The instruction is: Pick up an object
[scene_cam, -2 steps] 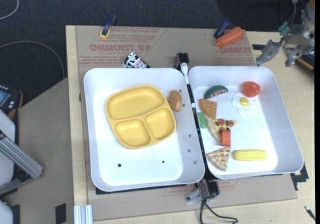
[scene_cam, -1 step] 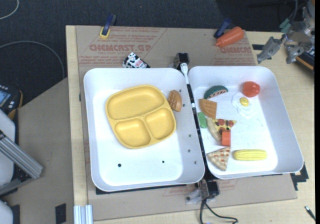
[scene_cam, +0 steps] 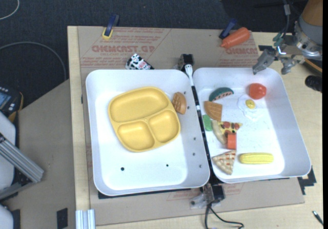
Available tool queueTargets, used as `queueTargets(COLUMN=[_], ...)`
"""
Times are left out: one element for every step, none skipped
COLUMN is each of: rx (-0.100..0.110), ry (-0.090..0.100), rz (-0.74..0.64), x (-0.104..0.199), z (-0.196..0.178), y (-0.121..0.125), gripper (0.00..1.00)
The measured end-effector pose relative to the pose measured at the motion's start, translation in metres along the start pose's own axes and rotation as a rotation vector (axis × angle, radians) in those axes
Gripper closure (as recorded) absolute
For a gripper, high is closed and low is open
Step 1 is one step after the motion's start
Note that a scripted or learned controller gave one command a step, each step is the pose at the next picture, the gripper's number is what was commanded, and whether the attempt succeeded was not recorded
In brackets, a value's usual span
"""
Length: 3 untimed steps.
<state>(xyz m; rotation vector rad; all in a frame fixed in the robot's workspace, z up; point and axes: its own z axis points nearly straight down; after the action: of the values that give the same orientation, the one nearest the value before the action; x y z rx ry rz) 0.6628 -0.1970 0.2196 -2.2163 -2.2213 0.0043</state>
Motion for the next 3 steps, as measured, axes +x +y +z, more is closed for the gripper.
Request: queueTargets(rx=[0.000,0.001,-0.002], ry=[0.001,0.000,-0.001], rz=[0.000,0.000,0.000], x=[0.005,0.000,0.000], z=[0.046,0.104,0.136], y=[0.007,0.014,0.014], gripper=[0.00,0.00,0.00])
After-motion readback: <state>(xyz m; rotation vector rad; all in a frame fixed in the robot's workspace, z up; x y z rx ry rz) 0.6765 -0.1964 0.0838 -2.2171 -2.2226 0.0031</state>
